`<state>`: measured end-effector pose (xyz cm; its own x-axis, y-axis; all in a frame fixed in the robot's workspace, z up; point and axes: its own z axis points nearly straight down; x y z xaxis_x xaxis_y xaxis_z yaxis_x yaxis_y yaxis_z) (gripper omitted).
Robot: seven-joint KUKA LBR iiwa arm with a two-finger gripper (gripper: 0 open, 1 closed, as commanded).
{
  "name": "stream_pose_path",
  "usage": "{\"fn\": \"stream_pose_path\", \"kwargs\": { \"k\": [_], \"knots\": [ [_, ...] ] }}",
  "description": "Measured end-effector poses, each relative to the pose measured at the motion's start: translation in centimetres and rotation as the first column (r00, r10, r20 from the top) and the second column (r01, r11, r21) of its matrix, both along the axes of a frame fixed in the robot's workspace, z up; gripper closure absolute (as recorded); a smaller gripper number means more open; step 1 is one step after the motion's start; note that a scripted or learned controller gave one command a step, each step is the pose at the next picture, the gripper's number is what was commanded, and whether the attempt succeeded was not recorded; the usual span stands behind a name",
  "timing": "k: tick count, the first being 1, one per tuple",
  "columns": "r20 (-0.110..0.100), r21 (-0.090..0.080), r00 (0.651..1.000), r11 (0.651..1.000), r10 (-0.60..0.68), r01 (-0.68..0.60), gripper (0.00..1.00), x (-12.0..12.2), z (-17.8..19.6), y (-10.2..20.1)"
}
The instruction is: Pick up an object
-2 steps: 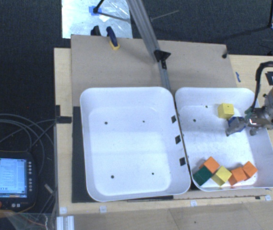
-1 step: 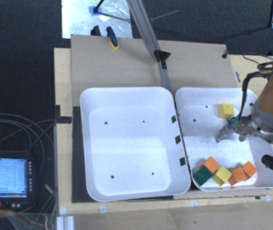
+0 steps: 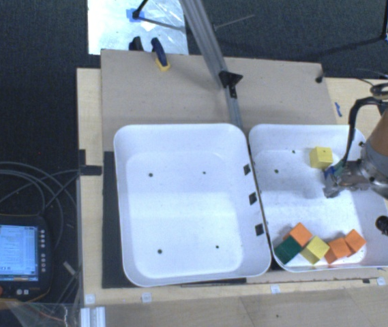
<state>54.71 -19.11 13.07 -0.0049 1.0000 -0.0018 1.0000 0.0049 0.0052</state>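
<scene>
The gripper (image 3: 331, 184) hangs low in the right bin (image 3: 378, 254), at the middle right of the frame; whether it is open or closed cannot be told, and nothing is seen held in it. The nearest thing is a yellow cube (image 3: 321, 157), just up and left of it. More smooth, hard-edged cubes cluster at the bin's lower edge: orange (image 3: 301, 234), green (image 3: 288, 250), yellow (image 3: 314, 250).

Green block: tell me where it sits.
The green block lies in the right bin, near its front left corner, beside a yellow block and an orange block.
</scene>
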Motion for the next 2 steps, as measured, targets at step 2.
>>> {"fn": "stream_pose_path", "kwargs": {
  "k": [2],
  "knots": [
    [0.003,-0.001,1.0,1.0,0.001,-0.001,1.0,1.3,11.0,0.7]
  ]
}}
